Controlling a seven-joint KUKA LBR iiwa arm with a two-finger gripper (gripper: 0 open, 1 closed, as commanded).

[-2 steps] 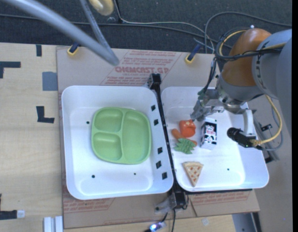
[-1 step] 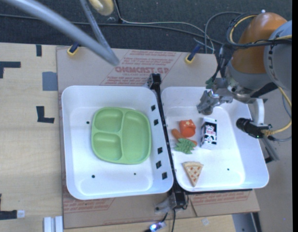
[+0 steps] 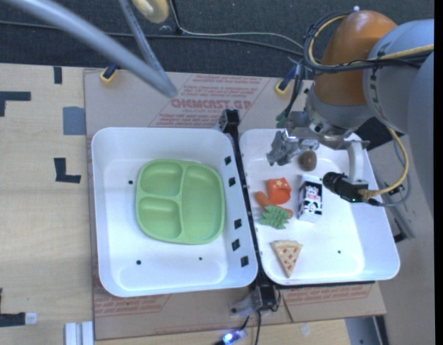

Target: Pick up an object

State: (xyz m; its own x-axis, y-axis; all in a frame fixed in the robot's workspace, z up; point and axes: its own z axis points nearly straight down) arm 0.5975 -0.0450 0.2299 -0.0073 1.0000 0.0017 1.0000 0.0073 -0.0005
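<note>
Nothing lifted yet, by my read. Hand [image 3: 288,149] hovers over right bin [image 3: 365,261]'s far-left corner, just above the red block [image 3: 278,189]; grip state: cannot tell. Milk carton [image 3: 311,199], pizza slice [image 3: 286,254] lie loose nearby. Descent and grasp remain.

On the cardboard sheet [image 3: 207,99] beyond the two bins you will find red print, seen upside down and too blurred to read reliably. The small carton [image 3: 311,199] in the right bin [image 3: 365,264] carries a black-and-white pattern; no lettering on it is legible.
</note>
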